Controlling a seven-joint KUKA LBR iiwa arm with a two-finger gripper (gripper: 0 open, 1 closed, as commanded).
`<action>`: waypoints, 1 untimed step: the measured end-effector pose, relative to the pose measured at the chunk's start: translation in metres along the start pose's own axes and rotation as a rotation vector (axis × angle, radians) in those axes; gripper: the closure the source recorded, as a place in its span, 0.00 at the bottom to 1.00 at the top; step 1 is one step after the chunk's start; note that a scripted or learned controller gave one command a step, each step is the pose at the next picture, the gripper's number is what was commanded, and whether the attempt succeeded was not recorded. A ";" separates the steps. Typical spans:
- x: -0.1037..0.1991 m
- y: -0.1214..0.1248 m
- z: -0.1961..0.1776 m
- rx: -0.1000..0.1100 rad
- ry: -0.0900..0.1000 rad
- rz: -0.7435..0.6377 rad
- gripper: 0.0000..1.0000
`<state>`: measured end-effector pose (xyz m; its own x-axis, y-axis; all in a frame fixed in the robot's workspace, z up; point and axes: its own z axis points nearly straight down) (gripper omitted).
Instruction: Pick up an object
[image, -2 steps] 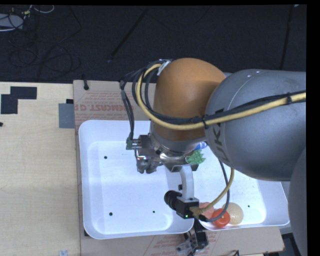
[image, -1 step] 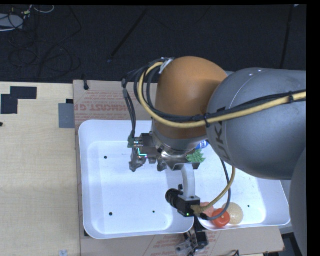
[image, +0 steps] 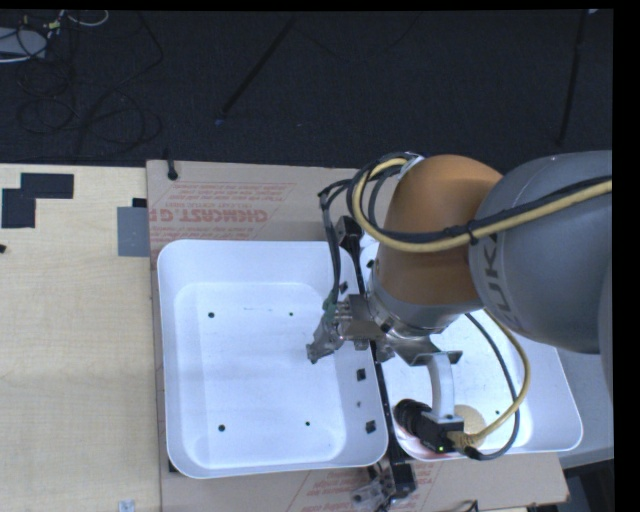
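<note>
I see arm (image: 470, 250) low over right bin (image: 560, 420), left bin (image: 250, 370) bare. Pincer state: cannot tell. Nothing visibly lifted; pick unconfirmed.

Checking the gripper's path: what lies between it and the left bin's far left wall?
In the camera view, bare white bin floor lies between the gripper and the left bin wall.

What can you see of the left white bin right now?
The shallow white plastic bin on the left is roughly square with rounded corners, a raised rim and a flat floor marked by a few small dark dots. It lies level on a brown cardboard sheet with red print, its right rim against the neighbouring white bin. The grey arm's gripper hangs over its right side, near the inner wall.
</note>
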<state>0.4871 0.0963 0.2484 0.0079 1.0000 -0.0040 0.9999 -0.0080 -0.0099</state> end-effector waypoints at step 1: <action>0.070 -0.014 0.006 -0.003 0.004 -0.014 0.00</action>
<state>0.4740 0.1661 0.2424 -0.0058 1.0000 0.0001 1.0000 0.0058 -0.0070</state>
